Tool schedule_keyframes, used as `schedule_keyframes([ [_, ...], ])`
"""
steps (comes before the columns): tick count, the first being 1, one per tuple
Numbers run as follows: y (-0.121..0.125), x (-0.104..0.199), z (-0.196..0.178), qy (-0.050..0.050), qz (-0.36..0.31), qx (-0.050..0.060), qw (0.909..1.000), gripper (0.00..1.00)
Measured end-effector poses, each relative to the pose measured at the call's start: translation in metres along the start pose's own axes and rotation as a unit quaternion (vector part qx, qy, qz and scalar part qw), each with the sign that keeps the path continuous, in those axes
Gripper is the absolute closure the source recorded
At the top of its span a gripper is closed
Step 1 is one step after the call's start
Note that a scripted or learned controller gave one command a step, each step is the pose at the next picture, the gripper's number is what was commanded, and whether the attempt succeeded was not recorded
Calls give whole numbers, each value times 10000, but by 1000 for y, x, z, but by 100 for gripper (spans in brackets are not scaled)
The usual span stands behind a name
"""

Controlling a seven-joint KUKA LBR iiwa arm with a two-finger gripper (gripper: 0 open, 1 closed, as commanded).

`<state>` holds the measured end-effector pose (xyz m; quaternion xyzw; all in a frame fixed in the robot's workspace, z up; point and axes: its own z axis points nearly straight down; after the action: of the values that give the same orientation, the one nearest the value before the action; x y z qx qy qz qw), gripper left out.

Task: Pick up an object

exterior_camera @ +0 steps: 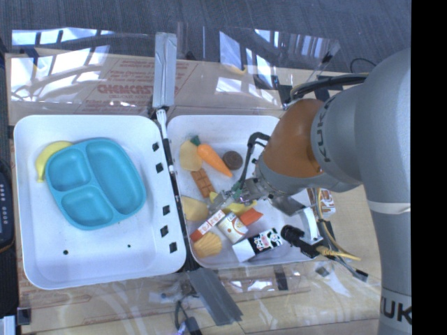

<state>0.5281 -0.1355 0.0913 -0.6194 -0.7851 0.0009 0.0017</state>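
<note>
My gripper (234, 197) is low in the right bin (216, 122), among a heap of toy food. Just under and beside it lie a yellow piece (237, 207), a small white carton with an orange end (241, 224) and a white stick pack (211, 223). An orange carrot (211, 159) and a brown disc (232, 160) lie just beyond it, towards the back of the bin. A brown waffle strip (202, 182) lies to its left. The arm's orange band (297, 145) covers the bin's right part. Nothing is visibly held.
The left bin (84, 260) holds a blue divided plate (94, 181) with a yellow banana (47, 155) at its left edge. In the right bin's front lie a black-and-white carton (260, 243), a tan bread piece (207, 244) and a yellow wedge (194, 208).
</note>
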Motion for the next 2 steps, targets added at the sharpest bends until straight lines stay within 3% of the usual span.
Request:
schedule_keyframes([
  [1, 63, -11, -1, -5, 210, -10, 9998, 0],
  [2, 63, -11, 0, -4, 213, -5, 9998, 0],
])
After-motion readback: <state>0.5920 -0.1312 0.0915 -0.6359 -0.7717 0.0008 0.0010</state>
